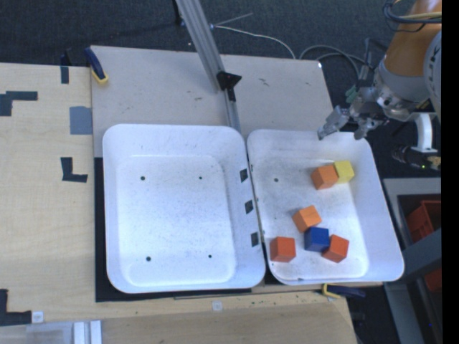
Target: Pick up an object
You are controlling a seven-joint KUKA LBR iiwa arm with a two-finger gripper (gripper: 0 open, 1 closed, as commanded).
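The right bin [287, 153] holds several small blocks. An orange block [324, 176] touches a yellow block [344, 170] near the bin's far right. Lower down lie another orange block [308, 217], a blue block [316, 239], a red-orange block [336, 248] and a further red-orange block [282, 249] near the front left. My gripper [346, 126] hangs over the bin's far right corner, above and behind the yellow block, with its fingers spread and nothing between them.
The left bin [172, 206] stands beside the right one. A slanted metal rail [208, 45] runs from the top down to the gap between the bins. Cables [315, 52] lie on the bench behind the right bin.
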